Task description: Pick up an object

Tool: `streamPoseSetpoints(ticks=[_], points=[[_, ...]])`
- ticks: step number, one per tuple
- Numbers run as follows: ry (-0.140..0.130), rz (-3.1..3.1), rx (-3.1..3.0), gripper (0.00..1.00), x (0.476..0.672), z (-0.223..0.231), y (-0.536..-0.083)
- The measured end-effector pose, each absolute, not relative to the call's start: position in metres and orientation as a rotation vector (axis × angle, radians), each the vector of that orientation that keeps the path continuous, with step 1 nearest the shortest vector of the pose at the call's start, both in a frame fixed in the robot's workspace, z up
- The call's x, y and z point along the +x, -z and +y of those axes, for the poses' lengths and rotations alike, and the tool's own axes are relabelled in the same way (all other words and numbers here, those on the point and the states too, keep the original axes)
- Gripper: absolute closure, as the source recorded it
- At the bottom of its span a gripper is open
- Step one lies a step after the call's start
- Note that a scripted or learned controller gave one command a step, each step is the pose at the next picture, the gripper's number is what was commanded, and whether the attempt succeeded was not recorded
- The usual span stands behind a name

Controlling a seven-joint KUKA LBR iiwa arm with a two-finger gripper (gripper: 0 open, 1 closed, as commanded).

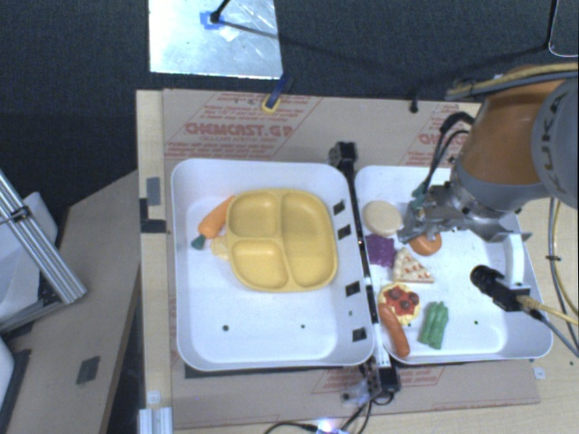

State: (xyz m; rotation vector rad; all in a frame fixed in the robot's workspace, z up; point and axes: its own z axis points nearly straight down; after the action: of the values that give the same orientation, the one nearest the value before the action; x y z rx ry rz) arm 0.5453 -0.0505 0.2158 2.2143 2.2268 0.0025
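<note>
My gripper (pixel 422 227) hangs low over the upper middle of the right bin (pixel 516 333), right above a small orange and white toy food (pixel 426 243). Whether that piece is touched or held cannot be told, since the gripper body covers its top. A beige bun (pixel 382 217) lies just left of the gripper. Below it are a purple piece (pixel 380 250) and a pizza slice (pixel 412 268). Nearer the front lie a round pizza piece (pixel 400 301), a red sausage (pixel 396 333) and a green vegetable (pixel 434 324).
The left bin (pixel 208 333) holds a yellow divided plate (pixel 276 240) with a carrot (pixel 213 218) at its left edge. A ridge with black clips (pixel 355 242) separates the bins. The grey and orange arm (pixel 516 147) covers the right bin's far right corner.
</note>
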Motion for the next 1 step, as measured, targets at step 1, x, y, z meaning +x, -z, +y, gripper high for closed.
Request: streamPoseSetpoints(ticks=[1], points=[[-0.004,2.223,2.216,1.0,0.5504,-0.0568,-0.2349]])
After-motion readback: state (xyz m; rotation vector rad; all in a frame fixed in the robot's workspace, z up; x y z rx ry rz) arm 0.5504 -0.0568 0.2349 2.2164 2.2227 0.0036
